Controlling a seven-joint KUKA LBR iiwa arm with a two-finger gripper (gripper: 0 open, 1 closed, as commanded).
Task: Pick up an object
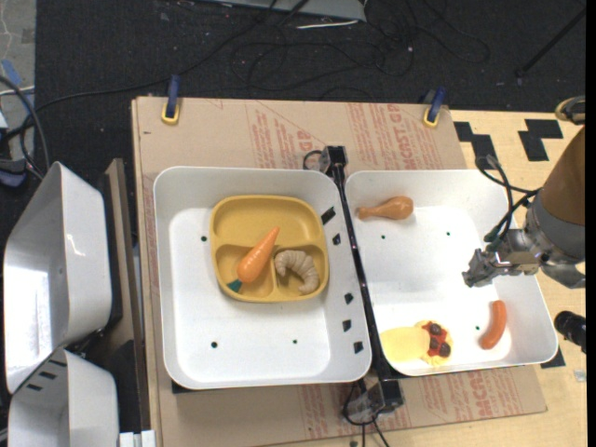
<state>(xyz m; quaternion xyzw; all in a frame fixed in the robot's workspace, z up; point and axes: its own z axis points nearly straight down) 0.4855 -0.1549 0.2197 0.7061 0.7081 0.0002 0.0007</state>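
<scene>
While your gripper [482, 272] hangs over the right bin [447, 250], claw state impossible to tell, sausage [494, 325] just below it, drumstick [387, 209] far corner.

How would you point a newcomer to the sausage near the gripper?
Start at the right-hand white bin and go to its near right corner, below the gripper. The sausage is the plain orange-red stick lying alone there, right of the flat yellow piece with red toppings.
</scene>
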